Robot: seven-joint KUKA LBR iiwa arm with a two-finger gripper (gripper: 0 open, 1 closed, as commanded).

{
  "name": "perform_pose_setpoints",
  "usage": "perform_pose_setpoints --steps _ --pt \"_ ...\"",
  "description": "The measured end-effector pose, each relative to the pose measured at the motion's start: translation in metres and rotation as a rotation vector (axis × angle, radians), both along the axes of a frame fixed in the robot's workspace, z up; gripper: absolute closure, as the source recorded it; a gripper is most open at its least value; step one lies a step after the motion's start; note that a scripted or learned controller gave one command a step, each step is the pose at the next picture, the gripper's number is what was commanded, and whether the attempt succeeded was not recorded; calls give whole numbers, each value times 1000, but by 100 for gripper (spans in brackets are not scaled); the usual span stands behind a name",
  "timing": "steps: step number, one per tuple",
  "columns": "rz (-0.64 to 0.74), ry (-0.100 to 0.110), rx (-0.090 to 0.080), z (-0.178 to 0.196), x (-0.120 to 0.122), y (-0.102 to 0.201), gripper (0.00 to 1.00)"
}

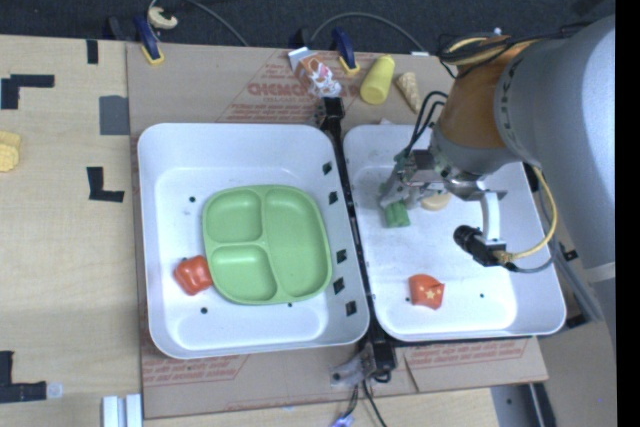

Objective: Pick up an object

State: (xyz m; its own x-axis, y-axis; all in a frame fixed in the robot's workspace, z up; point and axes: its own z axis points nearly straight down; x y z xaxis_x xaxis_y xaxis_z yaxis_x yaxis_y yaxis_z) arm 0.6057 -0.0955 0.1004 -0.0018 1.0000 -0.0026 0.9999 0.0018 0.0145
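Camera view looks down on a worktop [70,245] carrying two shallow white bins side by side. The left bin [160,155] holds a green divided plate [268,242] near its middle, and a small red-orange object [193,274] sits touching the plate's edge at about 8 o'clock.

The grey arm [560,115], with its orange band [470,110] above the wrist, reaches in from 3 o'clock over the right bin [540,315]. Its pincer [404,187] hangs low over that bin's upper-left part, at roughly 10 o'clock from the bin's centre. Whether the pincer is spread or pressed together cannot be told from this angle. A small green block [397,213] lies on the bin floor directly beneath the pincer tip, close enough that contact is unclear. A pale tan object [436,202] rests just beside it toward 3 o'clock, partly hidden by the wrist. A red object with a yellow mark [427,291] lies well apart from them, at about 6 o'clock in the same bin.

Beyond the bins, at 12 o'clock, a yellow cylinder [377,80] lies on the cardboard sheet [220,85], with a small printed packet [313,70] near it.
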Motion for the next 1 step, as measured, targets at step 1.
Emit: perform_pose_setpoints --steps 1 --pt "0 15 3 84 -48 52 100"
